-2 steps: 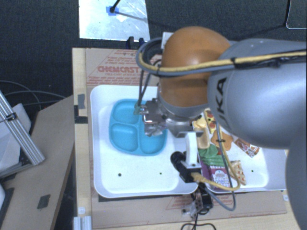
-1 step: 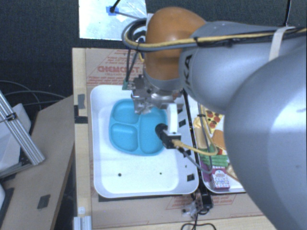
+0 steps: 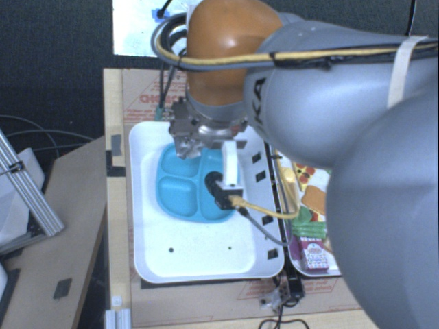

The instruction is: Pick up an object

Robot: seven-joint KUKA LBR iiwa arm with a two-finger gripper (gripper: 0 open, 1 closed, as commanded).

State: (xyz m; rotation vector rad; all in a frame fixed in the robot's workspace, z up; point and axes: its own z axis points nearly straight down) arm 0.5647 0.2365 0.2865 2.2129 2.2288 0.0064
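White bin (image 3: 206, 259) holds blue tray (image 3: 180, 190).

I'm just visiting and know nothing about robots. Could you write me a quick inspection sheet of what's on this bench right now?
Surface: two shallow white bins; the left bin shows bare floor toward the near end.
Job's things: a blue divided tray lies in the left bin; colourful packets lie in the right bin, partly hidden by the arm.
Clutter: nothing seen.
Grippers: the gripper is over the blue divided tray's far edge; fingers hidden.
Cables: a yellow cable runs from the wrist; dark leads hang behind.
Surroundings: cardboard under the bins, dark curtain, metal framing at left.
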